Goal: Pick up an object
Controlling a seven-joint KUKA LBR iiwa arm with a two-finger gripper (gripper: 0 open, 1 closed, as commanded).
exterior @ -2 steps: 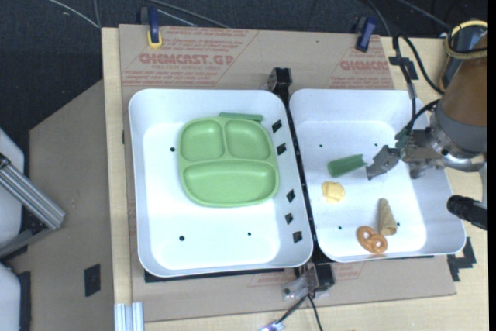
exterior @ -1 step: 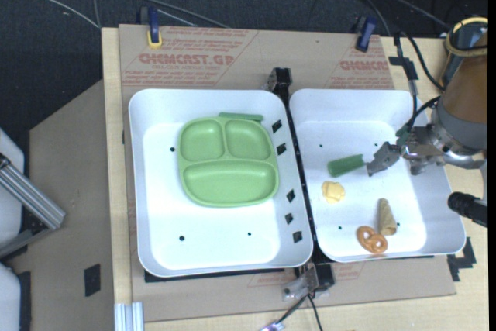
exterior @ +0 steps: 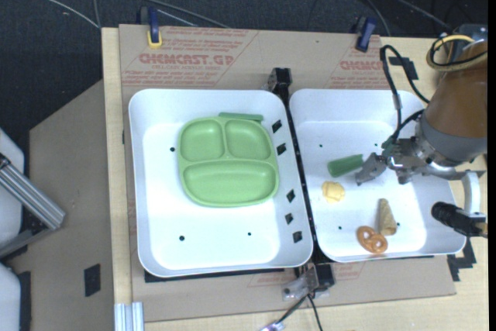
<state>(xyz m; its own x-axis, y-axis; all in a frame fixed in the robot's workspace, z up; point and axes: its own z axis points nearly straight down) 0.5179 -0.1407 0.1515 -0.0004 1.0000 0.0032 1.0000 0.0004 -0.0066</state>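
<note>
**— Where's your hand just now?**

— My gripper (exterior: 385, 167) is low in the right bin (exterior: 310, 114), fingers spread apart and nothing between them. One fingertip (exterior: 364, 175) sits just beside the end of the green block (exterior: 346, 165), close enough that I can't say whether it touches.

**— So which step are you at?**

— The approach, I'd judge. Nothing is lifted. The green block lies flat on the bin floor, and it looks the likeliest target. Near it is a small yellow piece (exterior: 333, 191); further toward the front edge lie a tan cone (exterior: 386, 216) and an orange ring (exterior: 373, 240), touching or nearly so.

**— And next?**

— Shift toward the block so both fingers straddle it, then close and lift. The left bin (exterior: 155, 229) holds a green divided plate (exterior: 229, 162), well apart from my work.
</note>
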